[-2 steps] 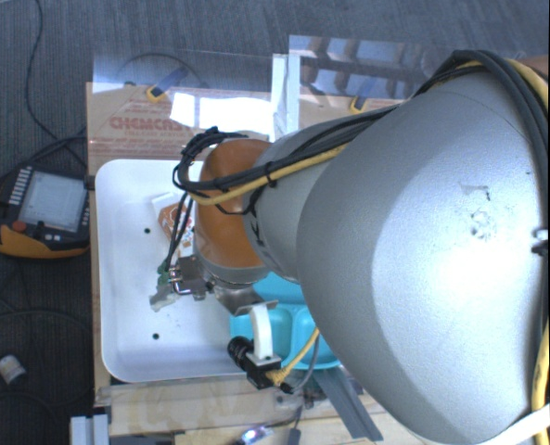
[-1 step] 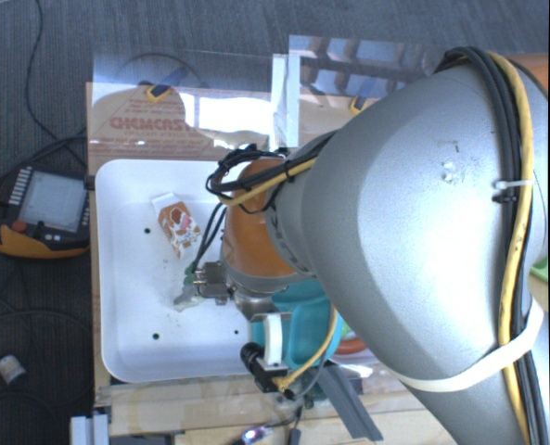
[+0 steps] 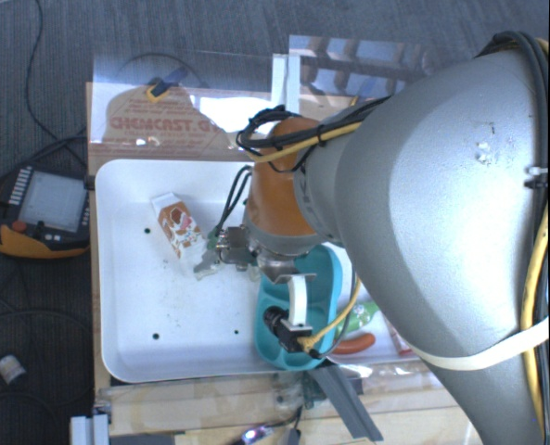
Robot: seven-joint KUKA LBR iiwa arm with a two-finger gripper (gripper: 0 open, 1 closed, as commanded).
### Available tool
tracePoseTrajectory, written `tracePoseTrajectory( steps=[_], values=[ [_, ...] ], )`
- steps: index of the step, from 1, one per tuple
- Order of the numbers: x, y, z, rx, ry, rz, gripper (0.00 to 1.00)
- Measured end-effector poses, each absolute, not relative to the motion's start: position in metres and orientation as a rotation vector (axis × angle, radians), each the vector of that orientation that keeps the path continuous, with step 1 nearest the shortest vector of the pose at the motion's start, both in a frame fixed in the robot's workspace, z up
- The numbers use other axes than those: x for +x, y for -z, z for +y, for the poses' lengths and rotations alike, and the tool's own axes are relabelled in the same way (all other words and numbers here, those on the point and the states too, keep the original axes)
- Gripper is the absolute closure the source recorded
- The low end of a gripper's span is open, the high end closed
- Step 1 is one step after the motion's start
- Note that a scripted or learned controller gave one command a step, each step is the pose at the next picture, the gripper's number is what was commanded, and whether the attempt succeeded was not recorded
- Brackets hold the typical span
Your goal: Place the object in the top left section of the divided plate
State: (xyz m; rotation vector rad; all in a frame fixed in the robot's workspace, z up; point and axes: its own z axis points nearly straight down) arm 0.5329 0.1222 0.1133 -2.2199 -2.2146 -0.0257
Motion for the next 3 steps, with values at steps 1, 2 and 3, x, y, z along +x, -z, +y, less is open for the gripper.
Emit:
tracePoseTrajectory(
  steps=[1, 2, 3],
  values=[
    [0.613, -0.089, 0.123, -2.452, 0.011, -1.966, 0.00],
    [0.519, -0.089, 0.182, -2.472, 0.011, -1.943, 0.00],
    [0.524, -0.091, 0.191, -2.343, -0.002, -2.103, 0.00]
  ],
)
